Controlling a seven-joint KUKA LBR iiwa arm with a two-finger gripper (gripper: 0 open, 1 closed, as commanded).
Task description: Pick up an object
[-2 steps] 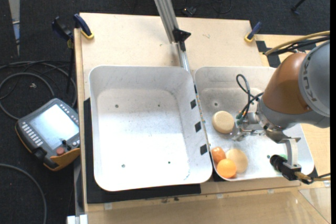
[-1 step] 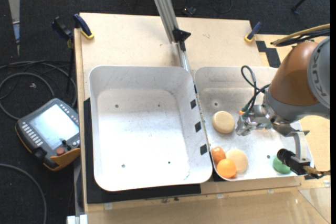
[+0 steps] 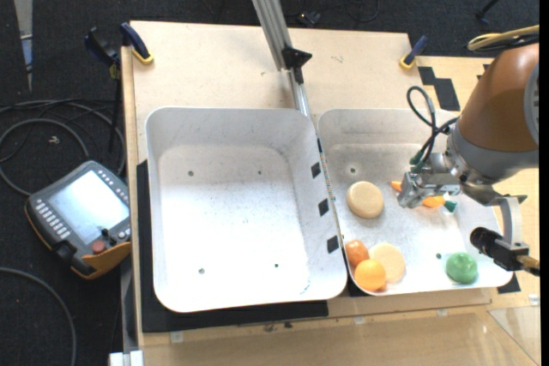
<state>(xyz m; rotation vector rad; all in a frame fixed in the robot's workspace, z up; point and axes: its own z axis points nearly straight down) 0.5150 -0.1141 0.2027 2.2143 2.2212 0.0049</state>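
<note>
1. Several toys lie in the right bin [image 3: 343, 126]: an orange ball [image 3: 370, 274] at its near rim, a green ball [image 3: 461, 267] alongside.
2. Deeper in, the gripper [image 3: 415, 195] hangs low over an orange piece [image 3: 433, 202]; whether it grips, I cannot tell.
3. Judged step: closing in; next, clamp and lift.

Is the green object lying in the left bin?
No, the green object lies in the right bin, near its front right corner, beside the arm.
</note>
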